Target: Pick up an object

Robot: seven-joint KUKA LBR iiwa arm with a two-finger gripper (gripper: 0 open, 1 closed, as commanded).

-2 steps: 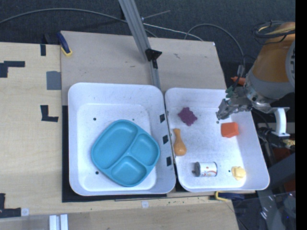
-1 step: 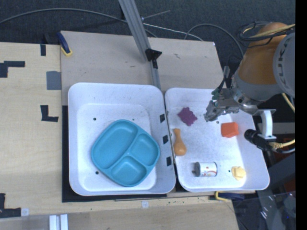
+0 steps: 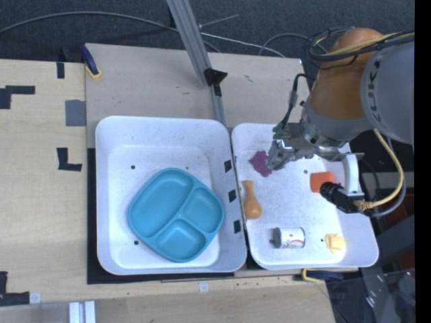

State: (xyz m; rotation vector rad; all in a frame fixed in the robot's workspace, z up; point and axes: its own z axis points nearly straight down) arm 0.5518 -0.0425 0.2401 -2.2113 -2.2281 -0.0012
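Light wood bench (image 3: 155, 93), dark floor beyond. Gripper (image 3: 277, 159) over right bin (image 3: 360, 244), touching purple object (image 3: 260, 163) — its axis unclear; fingers' state: can't tell.

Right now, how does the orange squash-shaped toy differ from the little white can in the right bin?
The orange squash-shaped toy is orange with a narrow neck and wider bulb; the little white can is a white cylinder with a dark cap. The toy lies lengthwise up and down the view at the bin's left wall; the can lies crosswise near the front. Both lie flat in the right bin, away from the pincer.
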